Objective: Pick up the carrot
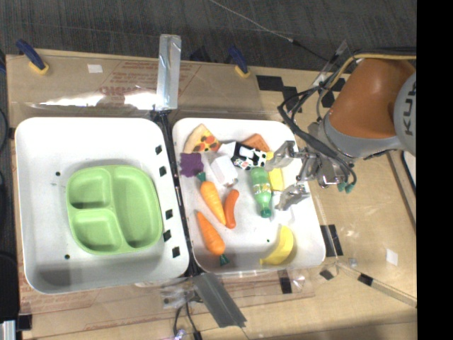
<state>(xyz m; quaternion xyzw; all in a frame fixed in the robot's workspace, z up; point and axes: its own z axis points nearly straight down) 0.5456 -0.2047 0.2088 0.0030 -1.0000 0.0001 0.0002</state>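
Hand (291,174) hovering at the right-hand edge of the right bin (306,227), fingers (286,151) spread apart with nothing between them. Open, then, and gripping nothing.

Two carrots to choose from, both lying well to the hand's left, deeper into the bin. Nearer carrot (211,201) resting around mid-bin, green top pointing up-left toward a purple toy (190,164), orange tip pointing down-right; long axis slanted, closer to the view's vertical than to its horizontal. Second carrot (210,234) lying lower and a little further off, slanted the same way, with its green end at the bottom. Red pepper-like piece (231,207) just beside the nearer carrot, on the side facing the hand, touching or almost touching it.

Between hand and carrot: a green bottle (262,192), standing in the direct line of travel, and a yellow block (276,179) just under the fingers. Banana (281,247) below the hand, out of the way. Pizza slice (203,140) and black-and-white toy (246,155) further up the bin. Green divided plate (113,208) alone in the left bin (28,190), far across.

Judging from this: a leftward reach over the bottle called for, with the fingers closing across the carrot's narrow width, meaning a wrist turn to square with that slant. Red piece likely to crowd the hand-side finger.
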